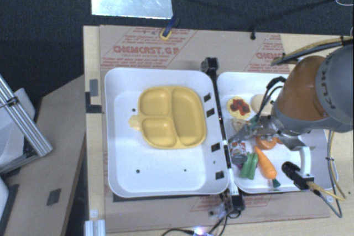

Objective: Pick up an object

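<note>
Over the right bin the gripper, its claw state hidden from me, hovers near the left wall among a carrot, green pods and pizza toy, while the yellow tray fills the left bin.

Two bins sit side by side on the tabletop. The left bin holds a divided plate near its middle. In the right bin, toy foods cluster at its left side: a pizza slice at the back, a carrot and a green vegetable side by side in front. The tool hangs between them.
</note>
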